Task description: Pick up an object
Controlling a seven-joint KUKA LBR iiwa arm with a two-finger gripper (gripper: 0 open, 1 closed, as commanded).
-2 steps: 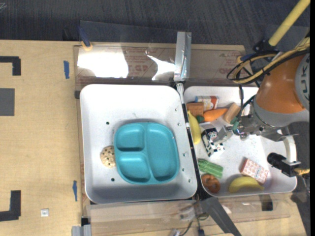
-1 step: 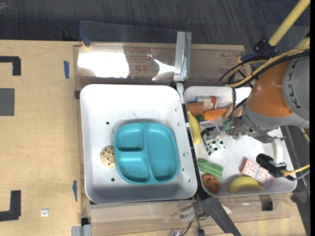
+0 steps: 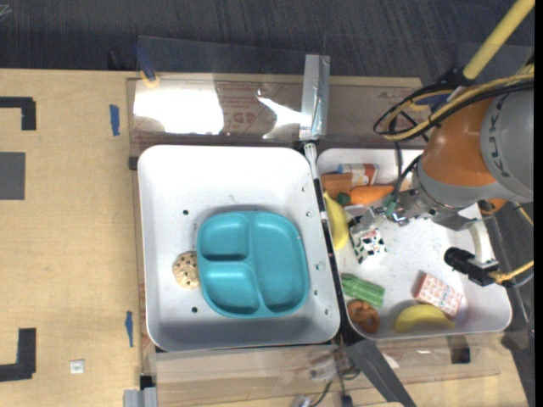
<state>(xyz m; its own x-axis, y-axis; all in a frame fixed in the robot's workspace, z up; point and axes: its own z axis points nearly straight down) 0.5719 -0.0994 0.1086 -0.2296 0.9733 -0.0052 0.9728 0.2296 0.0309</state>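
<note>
Nearest to the camera, along the front wall of the right bin (image 3: 501, 316): a reddish-brown round fruit (image 3: 364, 315) in the front left corner, a yellow banana-like fruit (image 3: 422, 316) just beside it toward the middle, a small pink patterned box (image 3: 439, 293) a little behind that fruit, and a green oblong vegetable (image 3: 363, 289) just behind the round fruit. Farther back, near the middle of the same bin, a small white die with black spots (image 3: 370, 245), tilted. Just behind the die, the gripper (image 3: 372, 219), low over the bin floor, with a long yellow piece (image 3: 337, 221) along the bin's left wall beside it; opening of the gripper impossible to tell from this angle, nothing seen clearly held. At the back wall, an orange carrot-like piece (image 3: 371, 195) and a small packet (image 3: 360, 175).
</note>
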